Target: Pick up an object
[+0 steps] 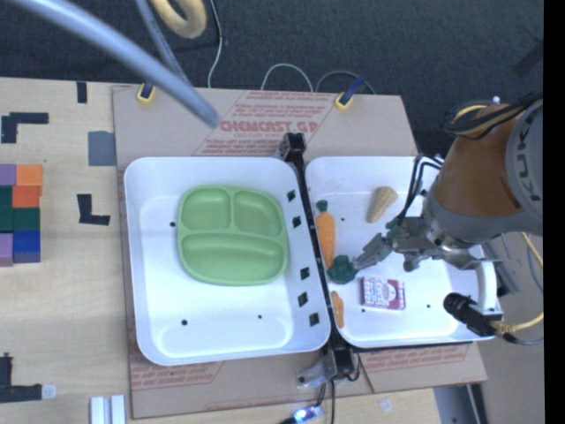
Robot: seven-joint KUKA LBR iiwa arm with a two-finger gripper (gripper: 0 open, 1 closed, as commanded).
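Left bin (150,325): held green tray (234,235).
Right bin (415,329): held carrot (325,233), cone (381,203), carton (383,293).
Gripper (355,264): finger state could not be told, beside dark green item (342,271).

Red print on the cardboard sheet (265,117) reads "CHEMCAST GP"; lettering on the small carton (383,293) too small to read

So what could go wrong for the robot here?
The gripper is right beside the small dark green thing, which sits close to the carrot and the wall between the bins. It might bump the carrot or scrape that wall. The green thing is small, so it could slip away. The pink packet lies close by and may get nudged.
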